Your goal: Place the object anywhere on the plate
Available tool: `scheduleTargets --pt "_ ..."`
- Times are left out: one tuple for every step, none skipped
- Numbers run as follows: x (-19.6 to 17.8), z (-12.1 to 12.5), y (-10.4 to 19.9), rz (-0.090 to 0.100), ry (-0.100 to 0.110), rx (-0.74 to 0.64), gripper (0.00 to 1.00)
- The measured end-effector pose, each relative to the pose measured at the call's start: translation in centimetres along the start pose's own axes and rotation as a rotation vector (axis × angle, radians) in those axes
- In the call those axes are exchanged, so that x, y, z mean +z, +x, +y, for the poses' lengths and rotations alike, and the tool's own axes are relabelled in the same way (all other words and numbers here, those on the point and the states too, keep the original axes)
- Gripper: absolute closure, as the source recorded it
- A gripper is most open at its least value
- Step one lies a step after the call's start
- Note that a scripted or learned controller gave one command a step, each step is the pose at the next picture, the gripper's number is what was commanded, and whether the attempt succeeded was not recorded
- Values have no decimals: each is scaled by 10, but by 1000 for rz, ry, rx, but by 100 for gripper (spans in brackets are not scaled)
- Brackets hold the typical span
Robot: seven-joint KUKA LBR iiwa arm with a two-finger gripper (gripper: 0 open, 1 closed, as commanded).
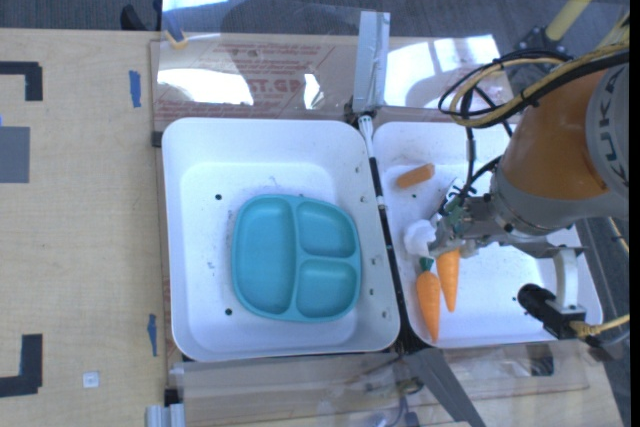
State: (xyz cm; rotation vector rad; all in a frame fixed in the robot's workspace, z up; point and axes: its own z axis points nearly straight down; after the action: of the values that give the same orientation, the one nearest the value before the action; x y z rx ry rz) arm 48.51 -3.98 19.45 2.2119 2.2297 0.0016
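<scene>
Claw [447, 233] sits low in the right bin [500, 315], right above the tops of two carrots [438, 287] lying side by side near the bin's left wall. I can't tell from here how the claw stands, because the wrist and cabling blur that spot, so I won't claim a hold. A third orange piece [414, 176] lies apart, toward the bin's far side. I judge we're at the pick step: the object is not yet across. The teal plate [296, 257], split into compartments, waits in the left bin [200, 165]. Next I need a confirmed grasp, a lift clear of the ridge where the bins meet, then a move left. White floor rings the plate, so there's room to descend.
</scene>
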Motion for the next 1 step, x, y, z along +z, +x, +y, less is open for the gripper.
scheduleTargets --pt "10 61 73 0 -2 144 100"
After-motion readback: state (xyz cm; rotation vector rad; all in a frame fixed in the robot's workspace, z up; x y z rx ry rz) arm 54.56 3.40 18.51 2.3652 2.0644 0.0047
